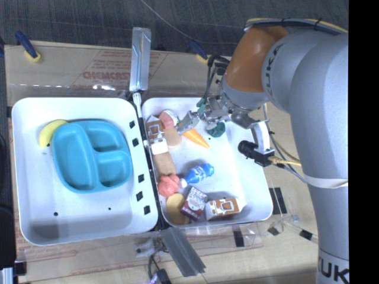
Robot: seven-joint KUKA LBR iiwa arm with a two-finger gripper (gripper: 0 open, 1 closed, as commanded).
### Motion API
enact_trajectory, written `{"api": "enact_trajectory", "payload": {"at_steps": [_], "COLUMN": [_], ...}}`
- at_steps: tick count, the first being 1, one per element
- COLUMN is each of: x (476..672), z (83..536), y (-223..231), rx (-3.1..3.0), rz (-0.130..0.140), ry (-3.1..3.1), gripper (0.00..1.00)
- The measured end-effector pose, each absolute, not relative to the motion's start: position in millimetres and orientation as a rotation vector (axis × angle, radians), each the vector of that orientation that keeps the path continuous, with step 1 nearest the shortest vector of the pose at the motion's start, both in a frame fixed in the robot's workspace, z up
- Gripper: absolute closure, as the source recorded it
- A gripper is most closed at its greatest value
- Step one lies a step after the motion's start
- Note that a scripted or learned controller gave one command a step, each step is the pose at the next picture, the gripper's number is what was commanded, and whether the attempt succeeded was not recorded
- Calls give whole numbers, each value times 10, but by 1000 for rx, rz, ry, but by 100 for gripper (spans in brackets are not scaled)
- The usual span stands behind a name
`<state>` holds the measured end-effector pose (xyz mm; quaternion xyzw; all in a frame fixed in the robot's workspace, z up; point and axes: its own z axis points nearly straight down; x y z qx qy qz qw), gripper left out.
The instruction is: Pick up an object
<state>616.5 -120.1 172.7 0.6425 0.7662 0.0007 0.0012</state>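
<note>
Camera view: jaws (pixel 190 121) hover beside orange carrot (pixel 196 138) in right bin (pixel 251 179).

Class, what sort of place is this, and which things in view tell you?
Probably a robotics lab bench for grasping trials: a grey robot arm with an orange band reaches over two shallow white bins, one holding small toy food items, the other a blue divided plastic tray.

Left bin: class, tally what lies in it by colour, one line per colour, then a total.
Blue: 1, the tray
Yellow: 1, the banana
Total: 2, both in the left bin
</note>
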Motion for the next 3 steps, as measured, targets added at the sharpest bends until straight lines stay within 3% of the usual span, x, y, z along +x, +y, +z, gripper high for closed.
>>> {"api": "enact_trajectory", "payload": {"at_steps": [1,2,3], "x": [6318,6330,6504], "z": [970,1081,2051], "y": [-1424,-1410,-601], "rx": [2035,2029,2196], "rz": [6,9,8], "ry": [2386,2390,2241], "gripper": [0,100,100]}}
